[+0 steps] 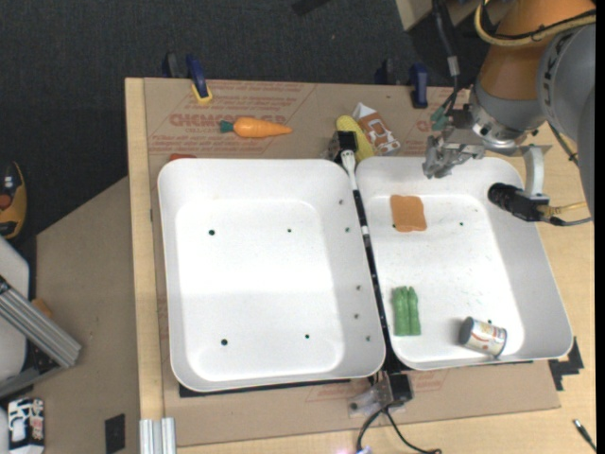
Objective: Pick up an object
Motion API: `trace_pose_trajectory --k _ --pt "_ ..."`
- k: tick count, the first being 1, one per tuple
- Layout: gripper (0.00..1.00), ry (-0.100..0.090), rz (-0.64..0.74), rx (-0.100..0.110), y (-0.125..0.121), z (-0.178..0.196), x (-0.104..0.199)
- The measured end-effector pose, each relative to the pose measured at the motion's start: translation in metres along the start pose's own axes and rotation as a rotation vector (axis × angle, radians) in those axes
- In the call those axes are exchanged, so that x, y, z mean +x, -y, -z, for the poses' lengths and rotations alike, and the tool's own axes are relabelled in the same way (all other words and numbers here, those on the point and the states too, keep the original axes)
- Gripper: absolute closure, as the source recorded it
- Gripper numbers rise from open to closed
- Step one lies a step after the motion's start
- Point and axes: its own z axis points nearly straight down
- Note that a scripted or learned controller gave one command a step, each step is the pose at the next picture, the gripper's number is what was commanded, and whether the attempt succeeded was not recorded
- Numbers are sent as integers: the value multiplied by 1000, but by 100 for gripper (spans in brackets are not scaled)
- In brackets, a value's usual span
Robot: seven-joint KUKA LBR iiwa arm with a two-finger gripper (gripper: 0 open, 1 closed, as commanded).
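You can't tell the gripper's (440, 164) state: too small. It hangs over the right bin's (529, 282) far rim. Orange slab (408, 213), green piece (406, 310), can (483, 336) lie inside.

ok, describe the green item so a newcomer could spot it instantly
Start at the right-hand white bin, the one nearer the arm. Along its left side, toward the near edge, lies the green item. It is a ridged stick shape, unlike the flat orange-brown slab farther back or the small can in the near right corner.

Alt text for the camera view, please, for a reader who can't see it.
The arm's claw hovers over the right bin's far edge, holding nothing. That bin has an orange block, green piece and small can; a toy carrot lies behind the left bin.
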Motion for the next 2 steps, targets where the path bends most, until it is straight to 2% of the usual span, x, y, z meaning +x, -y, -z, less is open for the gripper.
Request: trace_pose_trajectory --k 1,2 --pt "100 -3 -1 1 0 57 59" --pt "100 -5 -1 14 29 53 119"
